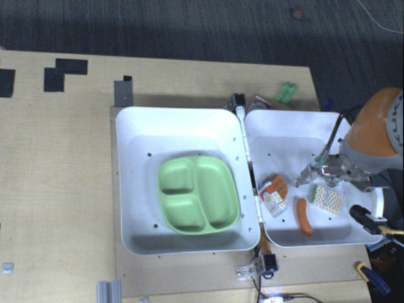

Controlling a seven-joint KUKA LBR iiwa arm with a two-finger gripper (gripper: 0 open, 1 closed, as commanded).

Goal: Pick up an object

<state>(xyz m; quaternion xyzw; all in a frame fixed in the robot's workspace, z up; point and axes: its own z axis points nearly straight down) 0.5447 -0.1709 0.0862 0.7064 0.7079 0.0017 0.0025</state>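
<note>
My gripper (320,175) hangs over the middle of the right bin (284,131), its fingers spread open with nothing between them. Just below it lies a white pouch with a dotted pattern (329,199). To the left of that lie an orange sausage-shaped toy (304,217) and an orange and white packet (274,195) near the bin's left wall. The grey arm with its orange band (377,130) comes in from the right.
The left bin (136,169) holds a green divided plate (197,193). A small green object (286,93) lies on the bench behind the right bin. The back half of the right bin is bare.
</note>
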